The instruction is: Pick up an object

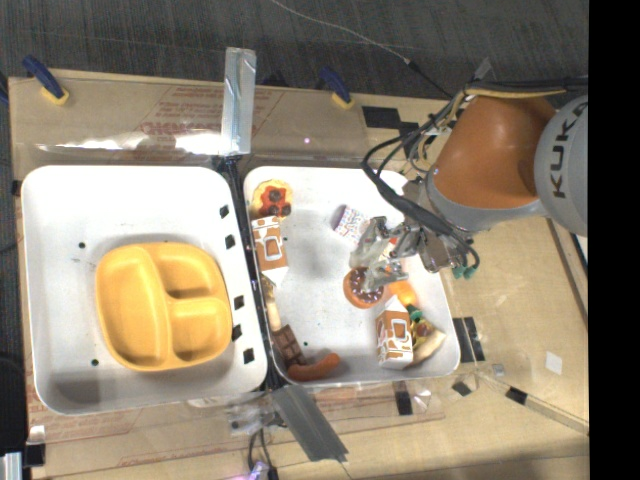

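Observation:
My gripper (372,264) hangs over the middle of the right bin (320,193), directly above a round chocolate donut (362,289) that its tip partly covers. Around it in that bin lie a small purple-and-white packet (348,221), a white-and-orange carton (396,336) beside a sandwich-like toy (428,340), another white-and-orange carton (269,244), a small round pizza-like toy (271,199), a brown chocolate bar (288,343) and a red-brown sausage (314,367). Nothing shows between the fingers.
The left bin (60,218) bears a yellow divided tray (165,303). Blue clamps (45,78) and a taped metal strip (238,98) stand along the far edge. Cables (400,158) loop from the arm's wrist over the right bin's far corner.

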`<state>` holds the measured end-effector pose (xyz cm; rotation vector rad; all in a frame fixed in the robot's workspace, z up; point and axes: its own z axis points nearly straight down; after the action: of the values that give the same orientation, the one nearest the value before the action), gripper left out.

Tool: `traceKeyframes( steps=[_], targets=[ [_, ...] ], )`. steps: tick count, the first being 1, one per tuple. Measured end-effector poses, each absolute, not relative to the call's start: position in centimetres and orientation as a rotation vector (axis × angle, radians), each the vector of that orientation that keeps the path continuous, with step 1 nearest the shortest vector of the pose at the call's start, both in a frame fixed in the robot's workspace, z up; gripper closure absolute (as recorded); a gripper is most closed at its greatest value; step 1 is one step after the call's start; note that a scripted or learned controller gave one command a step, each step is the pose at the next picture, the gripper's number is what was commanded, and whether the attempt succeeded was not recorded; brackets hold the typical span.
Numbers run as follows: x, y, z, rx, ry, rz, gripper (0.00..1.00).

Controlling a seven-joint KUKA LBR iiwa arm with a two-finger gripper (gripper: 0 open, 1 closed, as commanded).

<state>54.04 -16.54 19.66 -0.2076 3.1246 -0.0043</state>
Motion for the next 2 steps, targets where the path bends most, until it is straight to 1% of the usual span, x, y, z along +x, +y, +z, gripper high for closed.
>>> traceKeyframes(
  steps=[1,2],
  targets=[
    [64.43,-13.27,14.81,-0.051,3.143,0.004,1.0],
    [64.5,-13.51,15.1,-0.048,3.139,0.0,0.0]
  ],
)
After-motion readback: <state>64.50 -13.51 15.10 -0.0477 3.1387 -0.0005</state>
